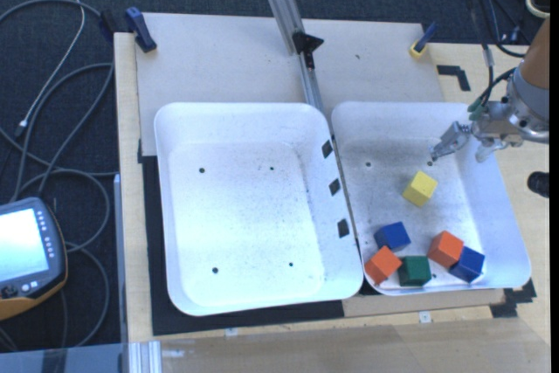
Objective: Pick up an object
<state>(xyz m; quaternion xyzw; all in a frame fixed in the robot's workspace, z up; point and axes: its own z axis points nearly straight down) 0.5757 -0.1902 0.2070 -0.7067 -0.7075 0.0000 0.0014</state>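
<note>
Hovering tool (461,144) above right bin's (511,214) open floor.

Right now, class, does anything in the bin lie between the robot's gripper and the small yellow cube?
Nothing visible does. The gripper is above the right white bin, and bare bin floor separates it from the small yellow cube. The other blocks cluster nearer the bin's front edge.

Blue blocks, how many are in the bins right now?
2, both in the right bin. One blue block sits just above the orange block near the bin's front. The other blue block is at the front right, touching another orange block.
</note>
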